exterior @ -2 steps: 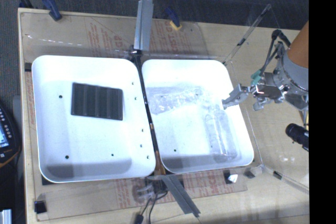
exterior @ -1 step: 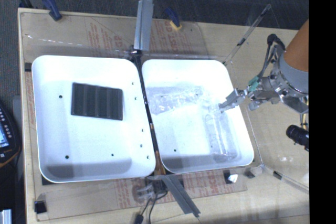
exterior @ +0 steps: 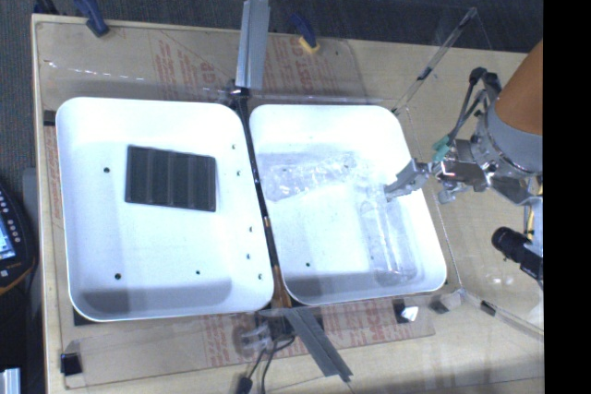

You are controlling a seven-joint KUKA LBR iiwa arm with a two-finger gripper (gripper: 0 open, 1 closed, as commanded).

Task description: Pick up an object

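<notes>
- Although the task names no particular object, three candidates can be counted: one dark ribbed rectangular pad [exterior: 171, 178] in the left bin [exterior: 83, 281], and two clear plastic items in the right bin [exterior: 295, 277].
- Of the clear items, one crinkled wrapper [exterior: 305, 171] is seen in the upper half of the right bin, long axis running across it; one clear bottle-like piece [exterior: 388, 240] is seen along that bin's right wall, long axis running from the far side toward the near edge.
- The gripper [exterior: 404, 180] is held over the right bin's right rim, just above the far end of the bottle-like piece, which therefore lies directly below and toward the near edge.
- Whether the claw is spread or closed cannot be told; nothing is seen grasped.
- The pad lies well apart, across the divider from the right bin.
- One arm and two bins are counted.
</notes>
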